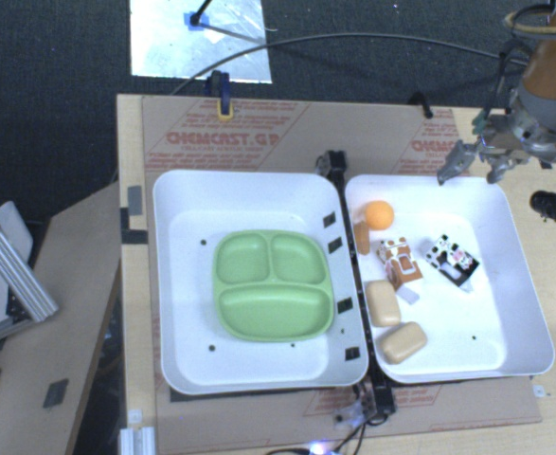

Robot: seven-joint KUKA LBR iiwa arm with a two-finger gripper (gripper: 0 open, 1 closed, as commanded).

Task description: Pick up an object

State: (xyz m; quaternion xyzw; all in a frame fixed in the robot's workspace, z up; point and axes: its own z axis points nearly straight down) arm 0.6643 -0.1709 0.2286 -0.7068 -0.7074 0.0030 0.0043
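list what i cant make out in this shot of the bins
- Arm: cut off by the camera view's right and top edges.
- Black-and-white object in the right bin: too small to identify.
- Orange-and-white object: print too small to read.

robot lab — bench [259,126], two white bins [192,207], arm [547,74]

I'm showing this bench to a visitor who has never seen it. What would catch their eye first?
Probably the green divided plate, lying alone in the left bin. Next, the small things clustered in the right bin: an orange ball, a black-and-white toy and tan blocks. The open gripper hovers over that bin's far right corner.
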